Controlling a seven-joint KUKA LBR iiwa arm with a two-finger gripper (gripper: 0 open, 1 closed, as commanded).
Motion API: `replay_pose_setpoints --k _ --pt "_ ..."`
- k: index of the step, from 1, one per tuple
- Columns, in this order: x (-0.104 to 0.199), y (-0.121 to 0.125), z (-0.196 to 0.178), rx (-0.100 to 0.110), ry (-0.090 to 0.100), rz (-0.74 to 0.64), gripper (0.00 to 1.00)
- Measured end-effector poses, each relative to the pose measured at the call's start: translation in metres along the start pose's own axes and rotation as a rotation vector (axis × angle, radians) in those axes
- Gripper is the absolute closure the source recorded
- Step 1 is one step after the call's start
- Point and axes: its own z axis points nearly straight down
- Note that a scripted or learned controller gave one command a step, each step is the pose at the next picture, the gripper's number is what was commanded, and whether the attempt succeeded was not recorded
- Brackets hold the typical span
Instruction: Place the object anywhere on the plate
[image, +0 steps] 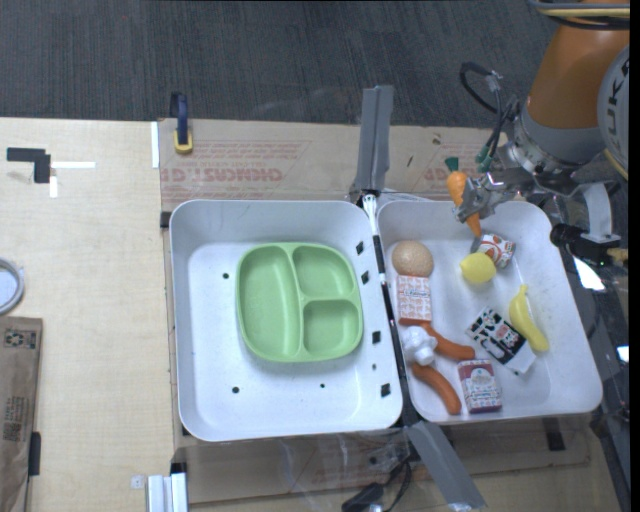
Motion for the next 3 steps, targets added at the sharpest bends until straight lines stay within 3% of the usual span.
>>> replay_pose_setpoints --k 1,2,3 --pt "0.001 0.019 0.024 0.001 0.000 0.100 1.00" --pt "0.105 -0.027 0.005 0.002 0.001 -0.160 1.00" --pt "0.104 -0.027 0.005 0.002 0.001 -0.159 0.00"
